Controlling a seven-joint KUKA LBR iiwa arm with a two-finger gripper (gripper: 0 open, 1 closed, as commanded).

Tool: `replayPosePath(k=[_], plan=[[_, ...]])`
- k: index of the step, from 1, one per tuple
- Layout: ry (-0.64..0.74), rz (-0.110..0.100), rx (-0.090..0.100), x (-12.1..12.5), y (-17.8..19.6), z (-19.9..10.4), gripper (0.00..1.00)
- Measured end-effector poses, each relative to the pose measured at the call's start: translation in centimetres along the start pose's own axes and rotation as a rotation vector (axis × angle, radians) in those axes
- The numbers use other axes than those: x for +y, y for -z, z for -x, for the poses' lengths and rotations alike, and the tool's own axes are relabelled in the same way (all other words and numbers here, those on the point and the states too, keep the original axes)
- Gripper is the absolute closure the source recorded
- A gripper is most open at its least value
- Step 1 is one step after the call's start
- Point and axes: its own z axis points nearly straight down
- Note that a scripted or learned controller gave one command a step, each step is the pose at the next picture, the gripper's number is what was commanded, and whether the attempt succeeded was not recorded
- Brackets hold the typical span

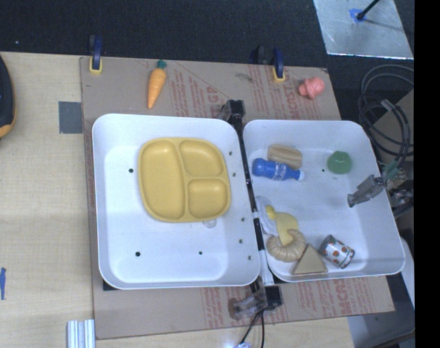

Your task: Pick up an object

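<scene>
Where bins (104,194) number two, one plate (183,178).

There were two white bins, a left bin (107,194) and a right bin (364,133). One yellow divided plate (183,178) lay in the left bin. The right bin contained one blue bottle (276,170), one green round object (340,162), one tan roll (285,154) and one small can (337,251). One toy carrot (156,85) and one pink toy (312,87) lay on the far side.
</scene>
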Motion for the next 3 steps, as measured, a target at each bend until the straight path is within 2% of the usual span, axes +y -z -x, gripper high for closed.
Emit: replayPosePath(k=[1,2,3], plan=[[0.007,0.001,0.000,7.2,-7.2,-3.8,0.00],[0.006,0.000,0.000,16.6,-16.9,-6.0,0.00],[-0.002,0.003,-0.001,17.9,-16.3,-3.8,0.00]])
